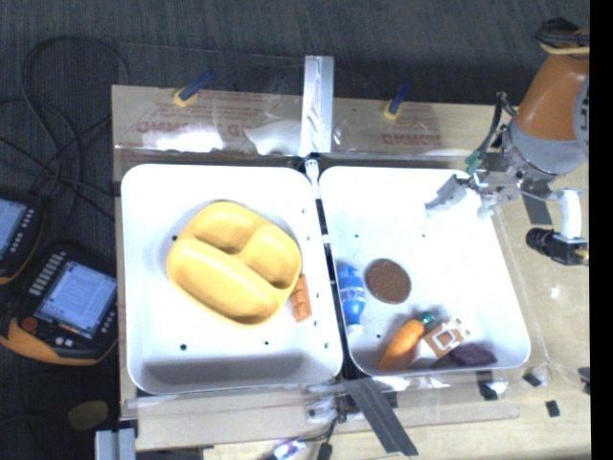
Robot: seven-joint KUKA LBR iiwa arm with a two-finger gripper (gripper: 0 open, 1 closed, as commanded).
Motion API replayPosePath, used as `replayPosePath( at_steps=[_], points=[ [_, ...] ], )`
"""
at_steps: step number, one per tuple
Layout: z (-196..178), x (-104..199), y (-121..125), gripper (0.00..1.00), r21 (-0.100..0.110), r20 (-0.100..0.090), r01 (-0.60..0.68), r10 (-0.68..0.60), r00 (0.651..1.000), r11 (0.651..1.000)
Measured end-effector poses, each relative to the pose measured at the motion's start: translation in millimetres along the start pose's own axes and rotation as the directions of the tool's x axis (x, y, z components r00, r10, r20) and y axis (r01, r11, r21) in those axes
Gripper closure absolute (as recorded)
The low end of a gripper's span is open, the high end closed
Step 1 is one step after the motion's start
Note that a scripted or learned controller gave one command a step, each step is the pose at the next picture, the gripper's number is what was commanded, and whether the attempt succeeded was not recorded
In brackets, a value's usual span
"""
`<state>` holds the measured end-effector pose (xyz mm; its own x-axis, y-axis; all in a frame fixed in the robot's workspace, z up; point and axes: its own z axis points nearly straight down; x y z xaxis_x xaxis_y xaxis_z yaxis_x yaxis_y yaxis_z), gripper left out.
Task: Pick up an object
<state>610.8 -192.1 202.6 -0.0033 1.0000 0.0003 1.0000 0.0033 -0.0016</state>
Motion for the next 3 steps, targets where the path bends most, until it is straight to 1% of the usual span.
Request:
replayPosePath(
  at_steps=[1,2,3],
  points=[
    [113,76,-13,0.0,-0.011,0.004,0.025,-0.025,1.0,1.0],
    [113,96,-88,0.0,-0.011,0.002,-0.004,0.004,1.0,1.0],
    [105,96,-88,1.0,-0.01,0.001,-0.003,0.003,1.0,1.0]
  ],
)
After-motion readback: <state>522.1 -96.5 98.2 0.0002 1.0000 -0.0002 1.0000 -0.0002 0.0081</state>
